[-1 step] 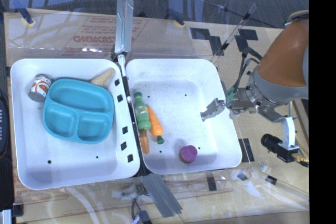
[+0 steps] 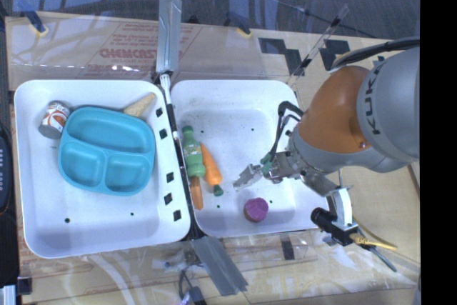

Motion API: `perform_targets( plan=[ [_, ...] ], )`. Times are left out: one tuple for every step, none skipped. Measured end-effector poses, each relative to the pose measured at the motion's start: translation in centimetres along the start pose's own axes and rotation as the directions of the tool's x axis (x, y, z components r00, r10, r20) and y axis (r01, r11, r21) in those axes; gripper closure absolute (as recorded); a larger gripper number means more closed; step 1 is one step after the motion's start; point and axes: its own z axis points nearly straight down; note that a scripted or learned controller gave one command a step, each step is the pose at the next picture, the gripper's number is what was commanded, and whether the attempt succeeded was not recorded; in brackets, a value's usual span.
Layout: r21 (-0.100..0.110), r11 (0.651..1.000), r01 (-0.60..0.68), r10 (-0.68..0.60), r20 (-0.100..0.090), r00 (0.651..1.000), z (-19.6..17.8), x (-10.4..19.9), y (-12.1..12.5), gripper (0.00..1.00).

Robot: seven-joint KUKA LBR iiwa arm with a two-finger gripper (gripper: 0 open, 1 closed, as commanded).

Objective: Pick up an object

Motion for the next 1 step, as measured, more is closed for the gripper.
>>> perform_targets(
  plan=[
    [-0.004,0.994,0.106,-0.106,0.001,0.994,4.27,-3.04,-0.29,0.00]
  ],
)
